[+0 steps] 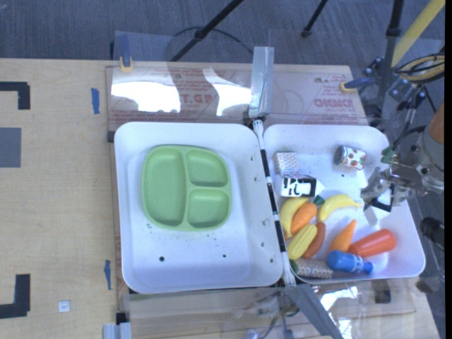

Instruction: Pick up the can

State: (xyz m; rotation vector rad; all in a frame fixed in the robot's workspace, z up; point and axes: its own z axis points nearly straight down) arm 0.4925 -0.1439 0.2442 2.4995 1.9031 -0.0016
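The can [349,157] is small, white with red and dark markings, and lies on its side near the back of the right bin [406,221]. My gripper [379,195] hangs over the right part of that bin, in front of and to the right of the can and apart from it. Nothing shows between its metal parts. The grey wrist reaches in from the right edge.
The right bin also holds a patterned box [287,163], a black-and-white card [299,186], a banana [339,203], a carrot [304,216], an orange-red bottle [372,244] and a blue bottle [347,263]. A green divided plate [186,186] lies in the left bin [134,260].
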